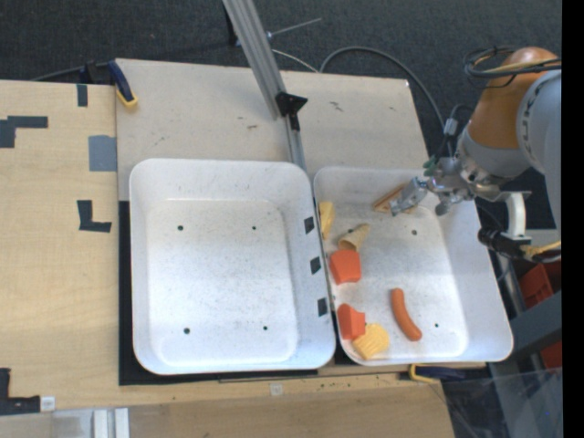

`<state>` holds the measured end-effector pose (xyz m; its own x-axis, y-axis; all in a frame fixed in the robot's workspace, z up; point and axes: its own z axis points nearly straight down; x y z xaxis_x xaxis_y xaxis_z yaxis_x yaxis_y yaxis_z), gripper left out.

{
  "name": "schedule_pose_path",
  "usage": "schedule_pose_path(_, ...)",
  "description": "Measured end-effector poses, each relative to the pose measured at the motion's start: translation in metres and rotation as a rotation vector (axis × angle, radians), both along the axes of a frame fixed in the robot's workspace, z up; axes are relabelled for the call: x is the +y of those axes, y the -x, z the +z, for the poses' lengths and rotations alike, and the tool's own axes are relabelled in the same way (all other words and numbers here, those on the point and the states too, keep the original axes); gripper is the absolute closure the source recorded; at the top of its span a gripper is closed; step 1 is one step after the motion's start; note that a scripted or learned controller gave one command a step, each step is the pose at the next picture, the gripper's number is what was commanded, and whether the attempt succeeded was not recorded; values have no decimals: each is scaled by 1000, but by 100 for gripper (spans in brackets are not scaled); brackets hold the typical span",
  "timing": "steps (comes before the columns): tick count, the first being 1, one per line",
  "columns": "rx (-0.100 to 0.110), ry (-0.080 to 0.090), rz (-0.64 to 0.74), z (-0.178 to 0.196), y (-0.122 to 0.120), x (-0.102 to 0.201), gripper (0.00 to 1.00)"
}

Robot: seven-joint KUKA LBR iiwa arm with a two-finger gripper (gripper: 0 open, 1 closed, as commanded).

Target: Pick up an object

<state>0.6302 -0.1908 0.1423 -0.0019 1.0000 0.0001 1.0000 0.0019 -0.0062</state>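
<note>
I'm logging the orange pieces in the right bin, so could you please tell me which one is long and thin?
The sausage, lying near the bin's front right. The two other orange pieces, the blocks by the left wall, are short and chunky.

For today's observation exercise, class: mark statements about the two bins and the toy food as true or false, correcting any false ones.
1. The sausage lies in the right bin. True.
2. The gripper hangs over the left bin. False: it is over the right bin's far end.
3. The orange block sits near the divider between the bins. True.
4. The yellow ridged piece lies at the right bin's far edge. False: it is at the near edge.
</note>
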Motion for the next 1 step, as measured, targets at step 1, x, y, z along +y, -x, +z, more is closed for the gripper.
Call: schedule_pose_path(1, 1, 0, 0, -55, 2, 1, 0)
